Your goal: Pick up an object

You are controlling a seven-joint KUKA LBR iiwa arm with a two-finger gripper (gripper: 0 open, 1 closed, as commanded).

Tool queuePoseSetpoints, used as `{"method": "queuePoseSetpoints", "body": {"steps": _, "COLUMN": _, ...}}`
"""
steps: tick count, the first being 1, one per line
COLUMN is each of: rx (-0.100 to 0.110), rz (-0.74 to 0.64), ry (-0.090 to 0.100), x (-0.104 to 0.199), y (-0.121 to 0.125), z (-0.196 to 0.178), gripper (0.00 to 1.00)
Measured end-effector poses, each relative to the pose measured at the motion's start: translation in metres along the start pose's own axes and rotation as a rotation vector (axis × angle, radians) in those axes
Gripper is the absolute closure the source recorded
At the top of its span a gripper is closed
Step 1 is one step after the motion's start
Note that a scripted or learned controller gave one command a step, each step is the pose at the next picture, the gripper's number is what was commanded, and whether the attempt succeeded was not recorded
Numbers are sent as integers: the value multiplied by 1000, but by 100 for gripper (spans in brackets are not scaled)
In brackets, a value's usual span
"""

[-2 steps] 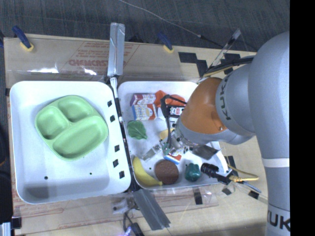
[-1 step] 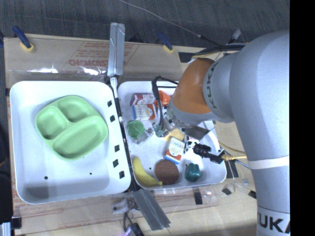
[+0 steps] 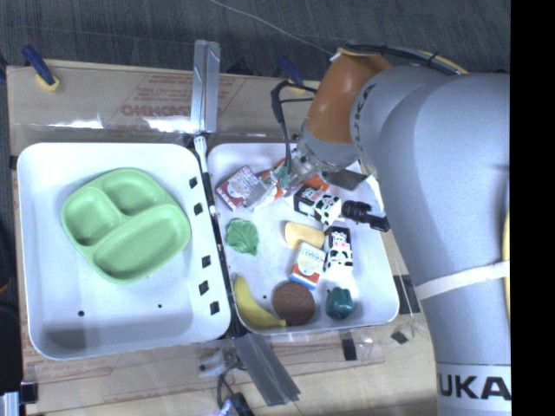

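The right bin (image 3: pixel 381 276) holds several toy foods. A red and white packet (image 3: pixel 241 186) lies at its back left. My gripper (image 3: pixel 291 177) is low over the bin's back edge, right beside that packet and an orange-red item (image 3: pixel 314 183) partly hidden under it. Two cow-patterned cartons (image 3: pixel 317 204) (image 3: pixel 339 249) lie just right of the gripper. A green leafy piece (image 3: pixel 243 236), a yellow wedge (image 3: pixel 303 232) and a small carton (image 3: pixel 308 264) sit mid-bin. At the front are a banana (image 3: pixel 251 307), a brown disc (image 3: pixel 293 302) and a green pepper (image 3: pixel 340 302).
The left bin (image 3: pixel 52 319) holds a green divided plate (image 3: pixel 127 224). A black-marked divider (image 3: pixel 206 232) separates the bins. The grey arm (image 3: pixel 434 189) covers the right side of the bench. A metal bar (image 3: pixel 205 85) stands behind the bins.
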State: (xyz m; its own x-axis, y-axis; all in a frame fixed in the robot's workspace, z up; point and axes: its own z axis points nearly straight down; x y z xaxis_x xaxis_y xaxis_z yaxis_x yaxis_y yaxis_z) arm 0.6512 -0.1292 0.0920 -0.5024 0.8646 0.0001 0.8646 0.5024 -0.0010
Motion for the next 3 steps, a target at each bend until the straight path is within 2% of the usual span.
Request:
{"method": "queuePoseSetpoints", "body": {"steps": 1, "rx": 1, "rz": 86, "ry": -1, "x": -26, "y": -87, "z": 0, "gripper": 0}}
{"method": "queuePoseSetpoints", "body": {"steps": 2, "rx": -2, "rz": 196, "ry": -2, "x": 42, "y": -177, "z": -1, "gripper": 0}}
{"method": "queuePoseSetpoints", "body": {"steps": 3, "rx": -2, "rz": 181, "ry": 0, "x": 105, "y": -140, "z": 1, "gripper": 0}}
